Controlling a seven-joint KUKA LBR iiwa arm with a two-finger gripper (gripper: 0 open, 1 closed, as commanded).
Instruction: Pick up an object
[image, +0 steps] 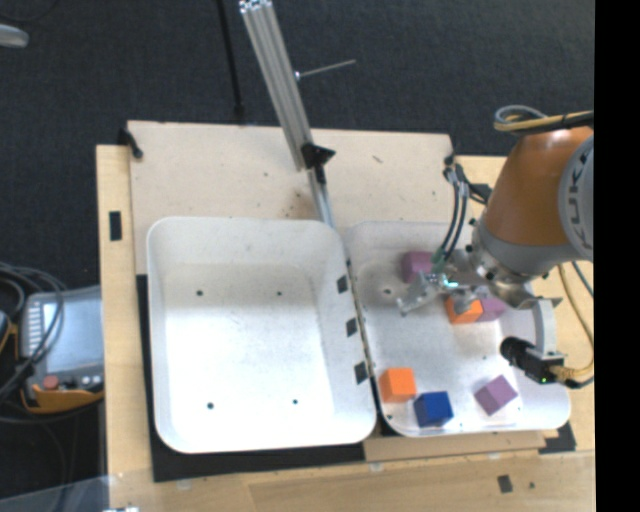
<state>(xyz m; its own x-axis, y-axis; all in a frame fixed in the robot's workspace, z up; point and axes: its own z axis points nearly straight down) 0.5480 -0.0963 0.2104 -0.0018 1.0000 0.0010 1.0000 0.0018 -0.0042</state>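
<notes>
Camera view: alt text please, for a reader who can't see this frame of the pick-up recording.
The grey and orange arm reaches from the right over the right bin, its gripper low between a purple block and an orange block. Nearer the front lie another orange cube, a blue cube and a purple cube.

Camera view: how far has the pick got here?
Done: the gripper is down inside the right bin, beside a purple block. In hand: nothing visibly between its fingers. Left: grasping and lifting; the orange cube, blue cube and purple cube lie untouched.
</notes>
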